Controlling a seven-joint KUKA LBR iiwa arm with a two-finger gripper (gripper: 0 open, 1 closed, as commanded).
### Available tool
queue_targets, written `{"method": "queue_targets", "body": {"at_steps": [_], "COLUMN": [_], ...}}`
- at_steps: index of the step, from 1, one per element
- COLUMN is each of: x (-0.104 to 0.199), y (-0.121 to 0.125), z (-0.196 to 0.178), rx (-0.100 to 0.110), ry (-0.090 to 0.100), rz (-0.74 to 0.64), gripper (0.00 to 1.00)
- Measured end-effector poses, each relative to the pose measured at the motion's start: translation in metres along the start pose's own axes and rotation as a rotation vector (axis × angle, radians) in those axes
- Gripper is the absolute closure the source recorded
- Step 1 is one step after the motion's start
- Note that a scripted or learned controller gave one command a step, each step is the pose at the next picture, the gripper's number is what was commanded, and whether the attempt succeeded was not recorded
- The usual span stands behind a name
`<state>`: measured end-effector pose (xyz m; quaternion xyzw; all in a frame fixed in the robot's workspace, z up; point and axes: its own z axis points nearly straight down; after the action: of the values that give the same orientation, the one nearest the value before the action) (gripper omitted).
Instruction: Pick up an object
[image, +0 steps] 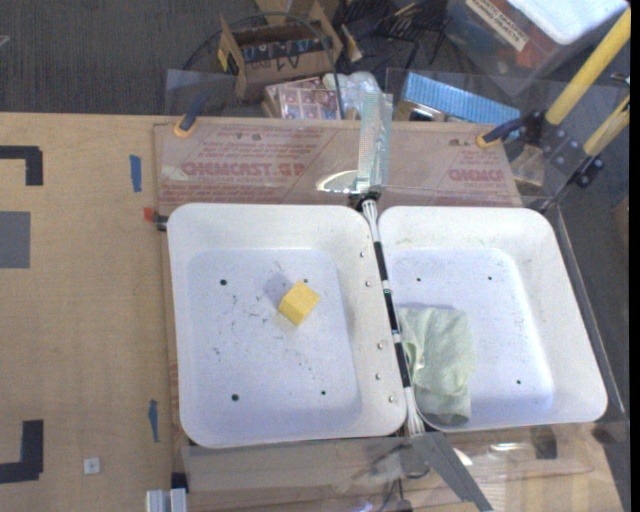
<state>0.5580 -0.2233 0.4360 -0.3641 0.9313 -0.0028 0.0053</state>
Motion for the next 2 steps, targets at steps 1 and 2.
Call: {"method": "queue_targets", "body": {"at_steps": [1,2], "x": [-0.014,-0.036], "y": [-0.011,-0.023], "z": [-0.001,0.175], "rx": [-0.002,-0.007], "ry": [-0.001,0.001], "rz": [-0.421,-0.648], "gripper": [1.0,1.0]}}
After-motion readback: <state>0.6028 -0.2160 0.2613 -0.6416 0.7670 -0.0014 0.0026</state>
